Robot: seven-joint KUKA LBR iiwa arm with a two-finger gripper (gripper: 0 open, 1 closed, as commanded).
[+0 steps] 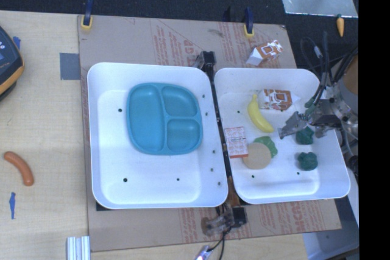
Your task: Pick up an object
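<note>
Mostly the arm is cut off at the right edge, so I see just the gripper (298,125) over the right bin (286,192); whether it is open or closed, I cannot tell. A green object (304,137) is partly hidden just under it. Near lie another green piece (308,160), a banana (259,115) and a small carton (276,99). The left bin (152,192) holds a blue divided plate (164,118).
</note>
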